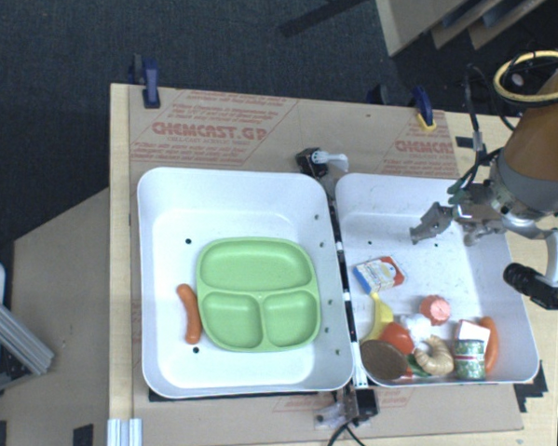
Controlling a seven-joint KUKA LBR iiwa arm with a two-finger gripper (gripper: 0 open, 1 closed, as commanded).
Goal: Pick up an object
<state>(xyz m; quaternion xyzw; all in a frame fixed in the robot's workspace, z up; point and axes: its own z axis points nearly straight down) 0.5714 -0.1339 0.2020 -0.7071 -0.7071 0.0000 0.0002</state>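
My gripper hangs over the upper part of the right bin, its fingers spread open with nothing between them. Below it in that bin lie a white and red packet, a yellow banana, a red tomato, a brown round item, a red and white piece, a green-labelled can and an orange carrot. The packet lies closest to the gripper, down and to its left.
The left bin holds a green divided tray with an orange sausage beside it on the left. A black fitting sits on the bench where the bins meet. The arm's orange band stands at the right edge.
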